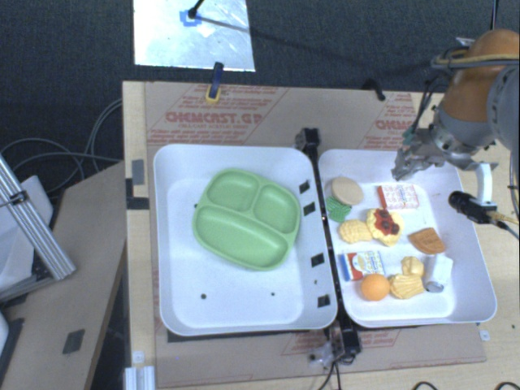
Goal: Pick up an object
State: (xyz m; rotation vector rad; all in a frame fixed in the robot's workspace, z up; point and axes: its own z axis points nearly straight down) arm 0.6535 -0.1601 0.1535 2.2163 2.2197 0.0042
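My gripper point(405, 167) hangs over the back of the right bin point(475, 303), just above and beyond a red-and-white packet point(398, 196). Nothing shows in its grasp. The bin holds several toy foods: a beige round bun point(347, 190), a green piece point(337, 210), a yellow-and-red item point(384, 224), a yellow biscuit point(354, 232), a brown pastry point(426, 240), a blue-and-white carton point(366, 264), an orange point(374, 288), a yellow lump point(406, 285) and a small silver can point(437, 273).
The left bin point(175, 299) carries a green divided plate point(246, 218). A black divider with clips point(318, 218) runs between the bins. A black part of the arm point(468, 206) juts over the right bin's right rim. A shiny sheet point(193, 24) lies beyond the bench.
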